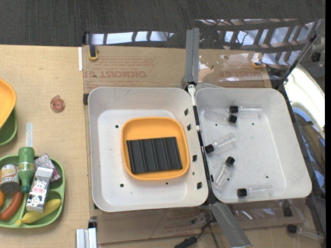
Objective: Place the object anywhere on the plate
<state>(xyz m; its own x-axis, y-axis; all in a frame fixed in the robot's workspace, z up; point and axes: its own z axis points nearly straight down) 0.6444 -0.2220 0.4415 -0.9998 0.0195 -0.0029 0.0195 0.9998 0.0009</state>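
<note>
Whether my claw is spread or pressed together, I cannot tell, nor whether it holds or touches anything. An orange plate [155, 127] with a dark ribbed insert [154, 155] lies in the left bin [103, 154]. Right of the plate, across the divide, the right bin [279, 154] holds five clear vials with black caps, all lying flat: two [245, 109] [220, 115] beyond the plate's far edge, one [221, 141] level with the plate, and two [223, 171] [256, 191] toward its near edge. None touches the plate.
</note>
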